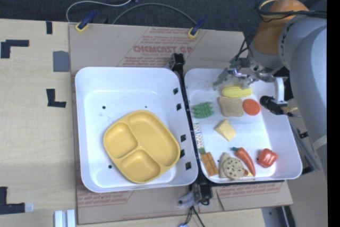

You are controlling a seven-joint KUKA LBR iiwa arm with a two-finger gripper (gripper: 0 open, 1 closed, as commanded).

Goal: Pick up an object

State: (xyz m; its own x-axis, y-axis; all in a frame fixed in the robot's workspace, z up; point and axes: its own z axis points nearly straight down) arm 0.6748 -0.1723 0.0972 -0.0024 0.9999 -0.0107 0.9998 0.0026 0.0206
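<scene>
**Toy food in the right bin, arm at its far edge**

Along the lower edge of the right bin (293,152) lie a cookie (232,167), a carrot (244,158), a red pepper (266,157) and an orange cracker-like block (208,163). Above them, mid-bin, sits a yellow cheese wedge (226,129). Higher up are green beans (202,110), a bread slice (231,107), a red tomato (251,107) and a corn cob (236,92). The gripper (237,75) hangs at the bin's upper edge, just above the corn; whether its jaws are apart or together cannot be told. The left bin (90,87) holds a yellow divided plate (141,145).
</scene>
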